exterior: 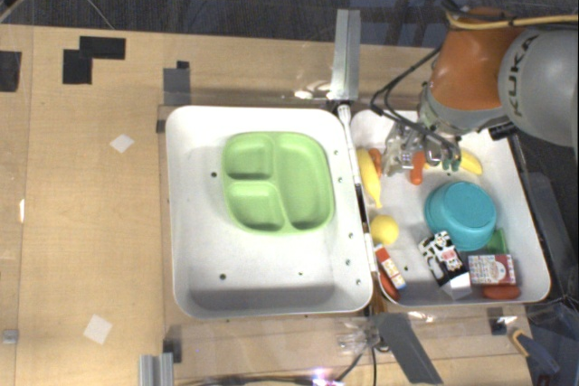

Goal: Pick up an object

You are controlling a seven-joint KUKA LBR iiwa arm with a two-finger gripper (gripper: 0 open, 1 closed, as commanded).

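Hovering low in right bin (534,271), end effector (418,156) over orange carrot (415,169) by banana (369,176), prob. lining up pick; grip state unclear, cannot tell.

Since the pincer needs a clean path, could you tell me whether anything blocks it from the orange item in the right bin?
Nothing visible does. The pincer hangs directly over the small orange item, with no object between them. The teal bowl sits just beside it, nearer the camera, and a yellow banana lies along the bin's left wall.
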